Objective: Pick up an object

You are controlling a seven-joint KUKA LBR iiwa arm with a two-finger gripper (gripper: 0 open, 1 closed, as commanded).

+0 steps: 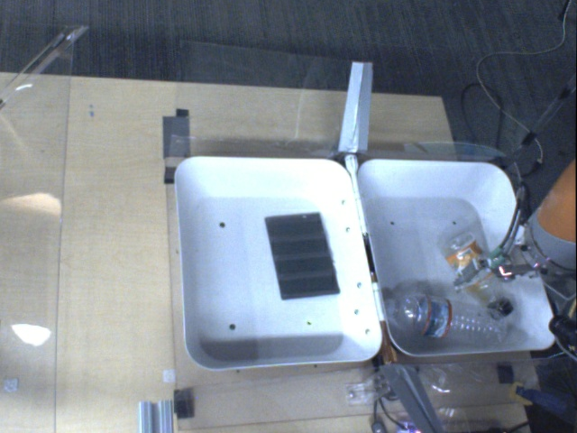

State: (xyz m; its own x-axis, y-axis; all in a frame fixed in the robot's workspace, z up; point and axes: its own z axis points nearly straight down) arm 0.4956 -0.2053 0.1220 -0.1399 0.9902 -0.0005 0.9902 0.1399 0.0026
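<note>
We see our gripper (491, 267) low in the right bin (424, 188) beside a small clear wrapper (462, 249), grip state unclear, with the plastic bottle (442, 317) lying near, so nothing looks lifted yet.

Clear plastic bottle (442, 317) on side, right bin, perhaps crushed.

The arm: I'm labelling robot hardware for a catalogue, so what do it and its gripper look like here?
At the right edge, the arm shows a rounded orange band above a grey section. The gripper is small and metallic, with spots of red and green, reaching into the right bin. Thin dark cables run down beside it. Finer details are too blurred to tell.
</note>
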